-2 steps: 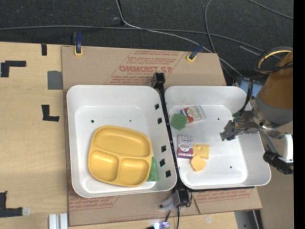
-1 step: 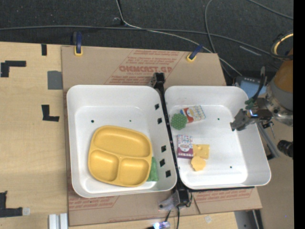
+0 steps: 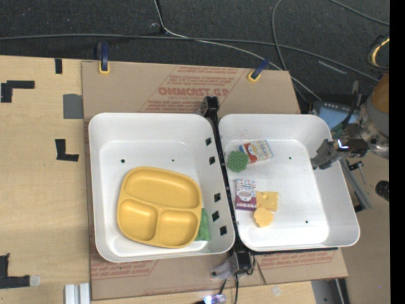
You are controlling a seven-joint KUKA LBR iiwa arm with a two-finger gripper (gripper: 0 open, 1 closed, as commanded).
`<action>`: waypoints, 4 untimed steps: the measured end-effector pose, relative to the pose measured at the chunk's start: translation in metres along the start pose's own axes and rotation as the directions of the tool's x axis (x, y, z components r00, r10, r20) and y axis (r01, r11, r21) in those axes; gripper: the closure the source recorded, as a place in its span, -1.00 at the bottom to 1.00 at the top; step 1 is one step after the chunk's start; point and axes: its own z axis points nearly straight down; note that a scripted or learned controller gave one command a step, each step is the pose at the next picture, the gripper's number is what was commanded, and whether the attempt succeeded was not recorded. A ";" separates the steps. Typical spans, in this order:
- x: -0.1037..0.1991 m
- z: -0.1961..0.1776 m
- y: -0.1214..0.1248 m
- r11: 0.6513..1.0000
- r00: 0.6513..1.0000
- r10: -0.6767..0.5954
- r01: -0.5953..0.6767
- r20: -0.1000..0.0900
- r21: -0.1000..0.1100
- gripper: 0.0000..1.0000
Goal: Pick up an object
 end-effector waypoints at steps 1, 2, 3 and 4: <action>0.045 0.015 0.012 1.000 1.000 -0.002 0.002 0.000 0.001 1.00; 0.095 0.027 0.005 1.000 1.000 -0.002 0.002 0.000 0.002 1.00; 0.152 0.027 0.007 1.000 1.000 -0.005 0.005 -0.001 0.001 1.00; 0.202 0.029 0.012 1.000 1.000 -0.004 0.004 0.000 0.002 1.00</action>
